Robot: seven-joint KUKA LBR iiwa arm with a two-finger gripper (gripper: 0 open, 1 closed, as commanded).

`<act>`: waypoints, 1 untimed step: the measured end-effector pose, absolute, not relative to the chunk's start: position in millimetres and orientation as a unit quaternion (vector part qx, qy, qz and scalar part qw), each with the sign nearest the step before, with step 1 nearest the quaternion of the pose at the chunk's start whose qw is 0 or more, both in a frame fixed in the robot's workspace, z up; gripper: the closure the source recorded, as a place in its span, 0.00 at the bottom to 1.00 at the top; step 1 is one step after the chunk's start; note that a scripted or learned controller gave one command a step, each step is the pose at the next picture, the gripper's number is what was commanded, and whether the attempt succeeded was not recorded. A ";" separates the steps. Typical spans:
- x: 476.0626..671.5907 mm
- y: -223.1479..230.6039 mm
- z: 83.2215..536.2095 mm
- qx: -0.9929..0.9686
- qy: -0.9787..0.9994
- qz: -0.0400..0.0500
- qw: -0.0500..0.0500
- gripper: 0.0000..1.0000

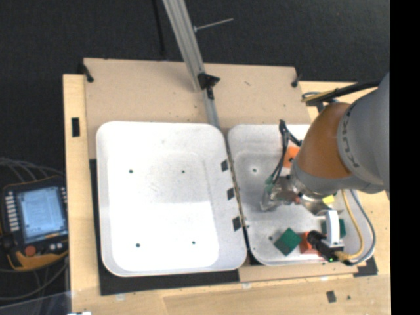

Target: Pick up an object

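Surface (170,90) is a pale board, and two shallow white bins take up most of it, side by side. The left bin (157,189) looks like the bigger one, and the right bin (252,146) butts up against it along the middle seam. My arm (361,143) comes in across the right bin's right edge, orange band (321,143) and all, and covers a good chunk of that bin. My jaws hang low over the middle of the right bin, and honestly I can't tell from this angle if they're spread or pressed together. The green block (286,241) lies by the right bin's front edge, apart from my jaws. A small orange piece (306,243) sits just beside it, toward the front right corner. Another orange bit (289,154) peeks out next to my arm, nearer the back edge.
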State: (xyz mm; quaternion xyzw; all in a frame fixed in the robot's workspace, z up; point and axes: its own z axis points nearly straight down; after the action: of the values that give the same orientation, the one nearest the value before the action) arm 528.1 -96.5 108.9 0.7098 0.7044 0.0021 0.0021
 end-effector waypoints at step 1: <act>537.0 -105.2 165.0 0.706 0.708 0.002 0.003 1.00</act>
State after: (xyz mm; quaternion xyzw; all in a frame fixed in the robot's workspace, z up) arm 537.0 -105.2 165.0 0.7059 0.7083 0.0021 0.0031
